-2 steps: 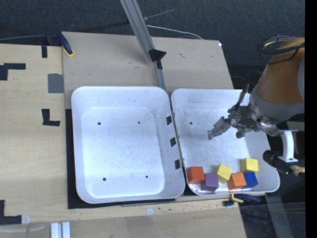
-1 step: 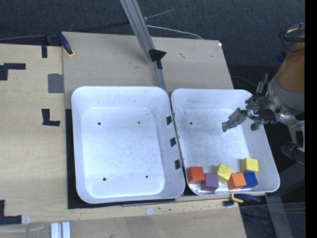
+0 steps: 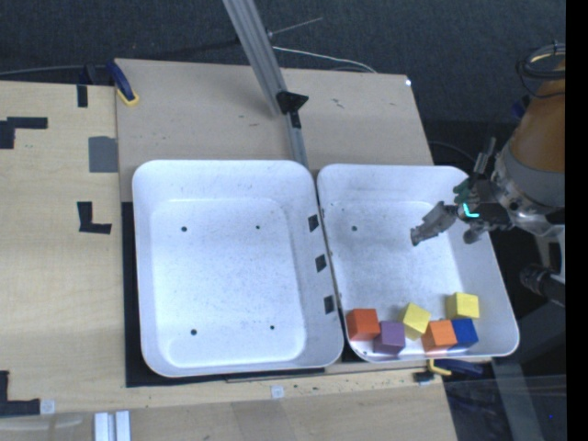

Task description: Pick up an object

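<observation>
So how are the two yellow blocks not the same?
The yellow block by the right wall sits farther back in the right bin, while the middle yellow block sits nearer the front. The first sits just behind the blue block; the second sits between the purple block and an orange block. The second looks more turned. Both are small, yellow and lying loose.

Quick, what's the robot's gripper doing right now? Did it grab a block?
Gripper: over the right bin, nothing seen in it; open or closed cannot be told. The blocks lie at the bin's near edge.
</observation>
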Available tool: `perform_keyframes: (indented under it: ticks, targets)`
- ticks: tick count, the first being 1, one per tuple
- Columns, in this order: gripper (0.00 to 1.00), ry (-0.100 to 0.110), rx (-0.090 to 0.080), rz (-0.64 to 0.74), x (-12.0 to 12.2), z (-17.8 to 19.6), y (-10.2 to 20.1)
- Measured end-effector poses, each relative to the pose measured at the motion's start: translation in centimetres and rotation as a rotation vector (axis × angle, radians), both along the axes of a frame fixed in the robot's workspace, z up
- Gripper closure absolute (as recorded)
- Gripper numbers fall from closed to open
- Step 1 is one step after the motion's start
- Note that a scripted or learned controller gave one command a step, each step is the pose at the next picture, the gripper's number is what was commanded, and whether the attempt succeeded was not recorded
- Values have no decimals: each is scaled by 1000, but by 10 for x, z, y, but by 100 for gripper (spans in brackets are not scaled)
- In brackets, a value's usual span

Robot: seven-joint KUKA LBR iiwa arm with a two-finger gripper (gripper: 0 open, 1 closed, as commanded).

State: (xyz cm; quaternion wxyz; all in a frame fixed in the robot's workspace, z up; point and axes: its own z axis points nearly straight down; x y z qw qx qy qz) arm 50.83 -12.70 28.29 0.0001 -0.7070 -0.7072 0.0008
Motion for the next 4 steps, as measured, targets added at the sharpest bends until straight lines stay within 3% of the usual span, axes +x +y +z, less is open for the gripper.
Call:
perform_keyframes:
  ticks: [2,3,4]
  targets:
    - [0,0,0,0,0,0,0]
    - [100,1,0,1,0,10,1]
    - [100,3,4,7,-10,-7,82]
